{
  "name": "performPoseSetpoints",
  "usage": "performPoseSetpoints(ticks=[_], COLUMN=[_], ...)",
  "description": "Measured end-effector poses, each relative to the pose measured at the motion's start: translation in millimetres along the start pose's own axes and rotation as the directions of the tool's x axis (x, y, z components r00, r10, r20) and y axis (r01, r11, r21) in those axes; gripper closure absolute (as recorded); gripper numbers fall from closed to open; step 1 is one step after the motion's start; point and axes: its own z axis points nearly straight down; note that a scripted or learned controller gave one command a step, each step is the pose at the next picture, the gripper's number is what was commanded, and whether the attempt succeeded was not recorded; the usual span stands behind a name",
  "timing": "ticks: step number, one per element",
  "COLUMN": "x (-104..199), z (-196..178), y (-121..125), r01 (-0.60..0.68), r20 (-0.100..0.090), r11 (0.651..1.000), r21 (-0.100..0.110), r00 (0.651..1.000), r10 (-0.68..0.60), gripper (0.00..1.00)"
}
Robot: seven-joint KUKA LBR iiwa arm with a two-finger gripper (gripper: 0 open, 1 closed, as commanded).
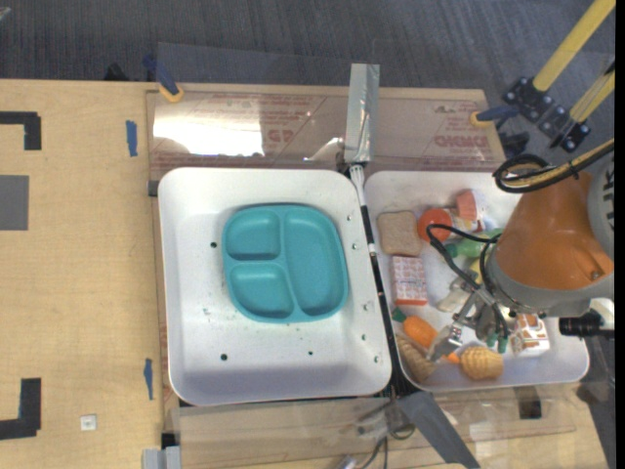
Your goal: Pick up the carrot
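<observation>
Hovering low over the right bin (576, 364), gripper (455, 338) nears the carrot (420, 332) to grasp; jaw state unclear.

Grey KUKA arm reaching in from the right, orange band above its wrist, wrist angled down and leftward, metal two-finger gripper (451, 343) low, fingers slightly parted, nothing between them

Count: 2 shallow white plastic bins, left bin (186, 291) and right bin (566, 364). 1 teal three-compartment plastic plate (286, 262), in the left bin. Right bin, partly hidden by the arm: 1 orange carrot (420, 332), 1 brown square bread slice (398, 233), 1 red tomato-like piece (435, 225), 1 white printed packet (408, 279), 1 tan ridged pastry-like piece (480, 362). Remaining clutter too occluded to count.
</observation>
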Motion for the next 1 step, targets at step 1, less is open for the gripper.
performPoseSetpoints(ticks=[1], x=[-3.4], z=[10.4], y=[0.5], r01=[-0.026], r20=[0.011], r11=[1.0], r21=[-0.001], r00=[1.0], r10=[0.026], gripper=[0.0])
